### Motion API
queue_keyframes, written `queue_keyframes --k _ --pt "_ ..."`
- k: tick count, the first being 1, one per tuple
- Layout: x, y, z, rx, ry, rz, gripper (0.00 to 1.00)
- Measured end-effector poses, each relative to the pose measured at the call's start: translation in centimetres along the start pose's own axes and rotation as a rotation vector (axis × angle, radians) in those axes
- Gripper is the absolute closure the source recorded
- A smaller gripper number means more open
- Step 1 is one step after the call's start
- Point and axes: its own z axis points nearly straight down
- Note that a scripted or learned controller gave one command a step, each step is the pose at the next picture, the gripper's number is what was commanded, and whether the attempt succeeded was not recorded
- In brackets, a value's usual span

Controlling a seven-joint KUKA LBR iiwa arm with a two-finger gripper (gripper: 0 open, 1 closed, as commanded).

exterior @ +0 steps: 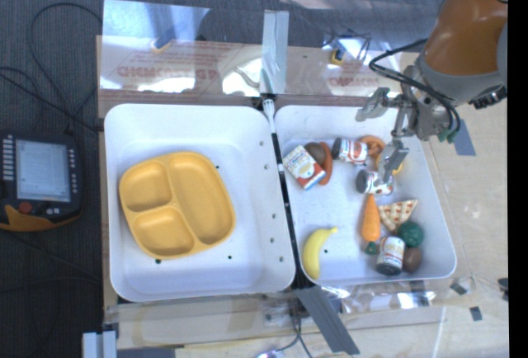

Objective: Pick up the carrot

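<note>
The carrot (370,220), orange with a small green end, lies pointing up and down in the right bin (437,208), between a banana (316,249) and a pizza slice (398,212). My gripper (384,134) hangs over the upper part of that bin, up and slightly right of the carrot and well apart from it. Its two fingers are spread open, one (374,105) towards the bin's back wall and one (395,158) over the small items below. Nothing sits between them.
Around the carrot lie a green broccoli (411,234), a small can (391,256), a jar (375,181), another can (353,151), a carton (303,167) and a sausage (325,162). The left bin (132,121) bears a yellow divided plate (176,202).
</note>
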Motion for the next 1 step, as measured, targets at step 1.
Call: queue_keyframes --k 1 --pt "5.55 -1.06 12.59 -0.005 0.01 -0.153 0.0"
